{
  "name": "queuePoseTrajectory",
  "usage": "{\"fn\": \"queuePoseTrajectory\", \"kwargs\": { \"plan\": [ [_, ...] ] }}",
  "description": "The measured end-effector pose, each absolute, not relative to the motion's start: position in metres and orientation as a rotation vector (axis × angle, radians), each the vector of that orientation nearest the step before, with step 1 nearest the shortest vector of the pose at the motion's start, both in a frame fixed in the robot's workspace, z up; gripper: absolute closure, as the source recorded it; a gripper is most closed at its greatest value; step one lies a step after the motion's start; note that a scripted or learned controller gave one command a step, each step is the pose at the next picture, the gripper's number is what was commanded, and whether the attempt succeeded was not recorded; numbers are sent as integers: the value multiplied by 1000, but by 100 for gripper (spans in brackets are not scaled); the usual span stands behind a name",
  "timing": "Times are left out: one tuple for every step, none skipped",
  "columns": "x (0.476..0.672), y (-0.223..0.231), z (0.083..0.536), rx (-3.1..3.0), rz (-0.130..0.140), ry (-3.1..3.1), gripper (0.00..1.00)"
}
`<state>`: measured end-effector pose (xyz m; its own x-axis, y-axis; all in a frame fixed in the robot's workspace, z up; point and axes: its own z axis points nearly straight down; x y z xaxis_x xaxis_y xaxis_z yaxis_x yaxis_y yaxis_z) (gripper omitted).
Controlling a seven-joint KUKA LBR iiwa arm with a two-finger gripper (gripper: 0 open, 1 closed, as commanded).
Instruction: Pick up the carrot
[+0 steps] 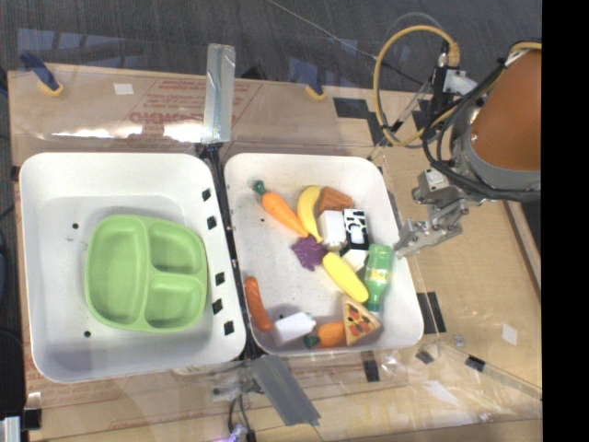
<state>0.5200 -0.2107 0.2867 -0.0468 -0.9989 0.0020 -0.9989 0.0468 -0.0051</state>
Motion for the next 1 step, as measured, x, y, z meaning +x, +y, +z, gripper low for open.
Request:
{"fn": "queuePoseTrajectory", "kwargs": {
  "plan": [
    [577, -209, 316, -2261, 1, 2180, 100]
  ]
}}
